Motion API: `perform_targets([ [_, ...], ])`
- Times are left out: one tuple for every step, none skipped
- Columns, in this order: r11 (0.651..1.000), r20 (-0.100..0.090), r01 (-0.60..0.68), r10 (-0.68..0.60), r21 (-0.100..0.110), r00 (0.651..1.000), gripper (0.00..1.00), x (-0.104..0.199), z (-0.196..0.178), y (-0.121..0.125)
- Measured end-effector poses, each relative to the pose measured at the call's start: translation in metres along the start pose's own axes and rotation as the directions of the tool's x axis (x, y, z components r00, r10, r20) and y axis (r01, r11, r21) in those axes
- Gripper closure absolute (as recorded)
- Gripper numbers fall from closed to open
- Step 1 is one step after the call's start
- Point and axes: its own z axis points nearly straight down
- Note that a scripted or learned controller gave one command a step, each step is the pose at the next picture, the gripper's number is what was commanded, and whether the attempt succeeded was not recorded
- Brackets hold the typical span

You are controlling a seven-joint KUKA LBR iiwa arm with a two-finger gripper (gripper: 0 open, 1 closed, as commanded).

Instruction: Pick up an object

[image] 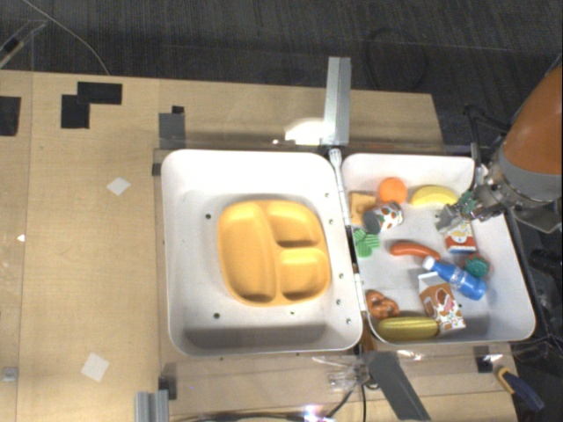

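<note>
The tool (464, 206), its grip state not discernible, is seen poised directly above what seems a small carton (459, 236), banana (435, 196) just left

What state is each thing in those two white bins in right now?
Yellow three-compartment plastic tray: flat in the left bin, nothing in it.
Yellow toy banana: lying in the right bin.
Blue plastic bottle: on its side.
Red toy sausage: lying flat.
Gripper: low over the right bin.
</note>
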Motion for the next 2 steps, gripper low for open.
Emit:
perform_targets([
  [0.999, 0.003, -0.036, 0.036, 0.004, 0.999, 1.0, -0.038, -0.025, -0.055],
  [0.851, 0.006, 0.525, -0.525, 0.002, 0.851, 1.0, -0.065, -0.154, -0.028],
])
